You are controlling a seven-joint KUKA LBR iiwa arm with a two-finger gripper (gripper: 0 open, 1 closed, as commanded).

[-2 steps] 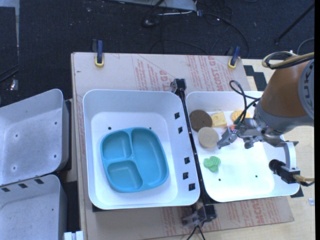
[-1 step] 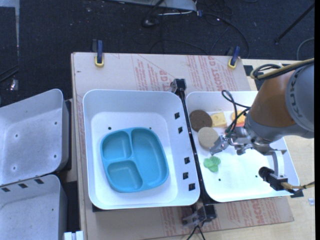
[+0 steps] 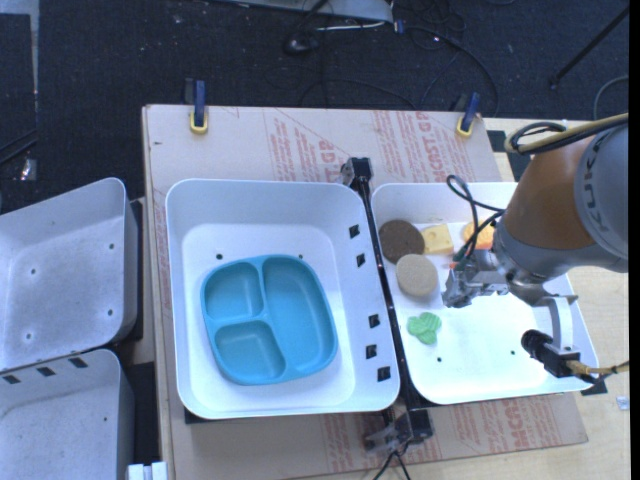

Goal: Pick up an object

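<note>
We look down from one fixed camera set high above the bench, tilted so the far edge of the brown cardboard-covered bench top (image 3: 300,133) sits toward the top of the frame and dark floor shows beyond it. Both shallow white plastic bins fall within view: the left bin (image 3: 185,268) lies near the frame's middle, the right bin (image 3: 480,368) just beside it. The grey arm with its orange band (image 3: 560,208) enters from the right of the bins.
</note>
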